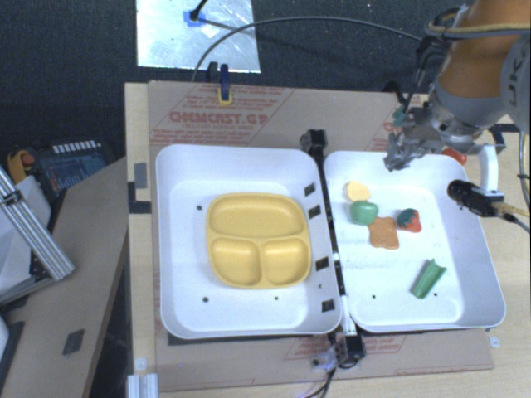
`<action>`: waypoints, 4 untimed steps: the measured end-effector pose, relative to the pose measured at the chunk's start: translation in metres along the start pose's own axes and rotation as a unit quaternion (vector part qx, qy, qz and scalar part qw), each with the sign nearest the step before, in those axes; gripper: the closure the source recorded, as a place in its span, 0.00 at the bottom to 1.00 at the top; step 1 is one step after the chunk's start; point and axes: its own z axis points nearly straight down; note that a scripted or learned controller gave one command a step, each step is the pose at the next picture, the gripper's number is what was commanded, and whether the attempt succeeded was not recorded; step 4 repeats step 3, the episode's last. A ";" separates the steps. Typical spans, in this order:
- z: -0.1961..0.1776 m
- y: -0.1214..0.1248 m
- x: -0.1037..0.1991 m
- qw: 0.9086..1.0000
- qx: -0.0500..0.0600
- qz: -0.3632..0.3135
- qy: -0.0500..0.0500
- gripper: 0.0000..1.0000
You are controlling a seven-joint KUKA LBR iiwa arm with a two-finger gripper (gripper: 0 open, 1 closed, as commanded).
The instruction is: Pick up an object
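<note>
From above, the pincer (401, 157) hangs over the far edge of the right bin (473, 305), whether open or closed I cannot tell, while in this bin lie a yellow piece (358, 191), a green ball (363, 213), an orange slice (383, 235), a strawberry (407, 219) and a green stick (428, 279), and the left bin (178, 239) holds a yellow tray (255, 239).

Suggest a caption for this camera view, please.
Arm's hand above right bin of toy foods; yellow tray in left bin.

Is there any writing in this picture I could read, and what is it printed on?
"CHEMCAST G9": red print on the brown board under the two white bins, above the left bin; the last characters are unsure.
More red print shows at the board's front edge and right corner, too cut off to read.
The dark device at far left carries markings too small to read.
</note>
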 end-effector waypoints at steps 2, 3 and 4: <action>0.012 -0.005 0.085 1.000 0.000 0.000 0.000 1.00; 0.023 0.004 0.141 1.000 0.000 -0.001 0.000 1.00; 0.023 0.004 0.141 1.000 0.000 -0.001 0.000 1.00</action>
